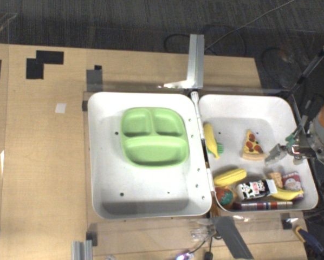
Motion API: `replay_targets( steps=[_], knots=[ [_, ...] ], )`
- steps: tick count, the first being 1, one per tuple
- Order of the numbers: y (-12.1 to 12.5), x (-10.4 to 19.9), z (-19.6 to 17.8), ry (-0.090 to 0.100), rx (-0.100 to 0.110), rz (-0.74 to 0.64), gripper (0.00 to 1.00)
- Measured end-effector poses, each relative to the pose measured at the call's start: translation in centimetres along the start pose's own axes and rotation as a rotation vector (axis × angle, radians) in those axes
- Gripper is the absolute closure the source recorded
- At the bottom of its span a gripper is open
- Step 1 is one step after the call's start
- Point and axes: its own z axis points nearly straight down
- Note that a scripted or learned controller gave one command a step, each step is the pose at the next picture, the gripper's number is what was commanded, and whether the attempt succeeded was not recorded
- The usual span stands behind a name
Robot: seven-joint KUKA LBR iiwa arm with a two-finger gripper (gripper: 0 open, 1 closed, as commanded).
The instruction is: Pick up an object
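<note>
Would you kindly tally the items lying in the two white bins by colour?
Green: 1, the divided plate
Yellow: 3, corn by the divider, corn lower down, banana
Other colours: 3, pizza slice, black-and-white carton, dark marker
Total: 7; clutter near the banana is unclear.

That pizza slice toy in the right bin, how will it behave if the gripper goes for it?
The pizza slice looks like a flat wedge lying on the right bin floor, so it probably won't roll. It likely slides if nudged, since the floor looks smooth. Its low profile may leave the gripper little edge to catch.
</note>
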Motion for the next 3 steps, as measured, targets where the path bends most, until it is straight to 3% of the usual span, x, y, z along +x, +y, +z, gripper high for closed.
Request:
replay_targets(
  steps=[1,2,3],
  knots=[
    [4.2,5.3,8.0,0.001,0.001,0.084,0.00],
    [12.3,7.9,9.7,0.000,-0.013,0.073,0.00],
    [12.6,8.1,8.4,0.002,-0.018,0.064,1.00]
  ],
)
